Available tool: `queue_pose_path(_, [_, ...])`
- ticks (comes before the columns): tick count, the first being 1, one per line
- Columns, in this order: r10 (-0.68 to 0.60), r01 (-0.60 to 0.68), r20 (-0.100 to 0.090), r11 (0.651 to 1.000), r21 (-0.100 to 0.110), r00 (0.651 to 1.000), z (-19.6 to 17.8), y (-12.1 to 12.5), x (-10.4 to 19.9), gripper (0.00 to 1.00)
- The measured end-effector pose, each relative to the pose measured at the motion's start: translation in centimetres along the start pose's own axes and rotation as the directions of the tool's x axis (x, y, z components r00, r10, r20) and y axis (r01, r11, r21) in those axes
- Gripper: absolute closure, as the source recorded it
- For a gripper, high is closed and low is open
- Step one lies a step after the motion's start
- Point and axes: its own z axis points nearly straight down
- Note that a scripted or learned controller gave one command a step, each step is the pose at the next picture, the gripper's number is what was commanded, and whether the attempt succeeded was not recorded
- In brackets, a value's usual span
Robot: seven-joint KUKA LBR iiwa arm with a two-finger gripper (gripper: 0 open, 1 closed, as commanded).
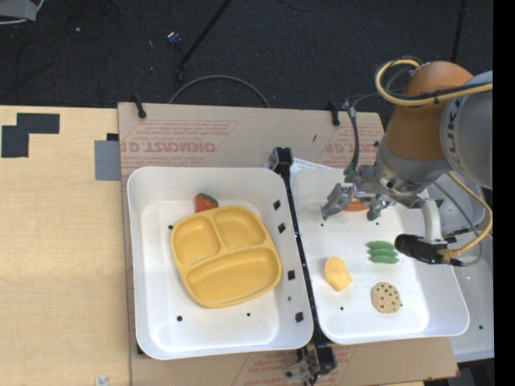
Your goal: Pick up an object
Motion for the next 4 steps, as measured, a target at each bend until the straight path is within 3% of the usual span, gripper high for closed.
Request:
queue_pose_path(1, [-0.002, 0.002, 0.001, 1.000, -0.014, 1.000, -0.9, 0.3, 0.0, 0.00])
queue_pose_path(3, [0.000, 0.000, 0.001, 1.000, -0.011, 1.000, 8.9, 0.7, -0.5, 0.00])
queue_pose_path(4, [0.001, -0.001, 0.001, 1.000, -0.013, 1.000, 10.0, 0.6, -0.4, 0.00])
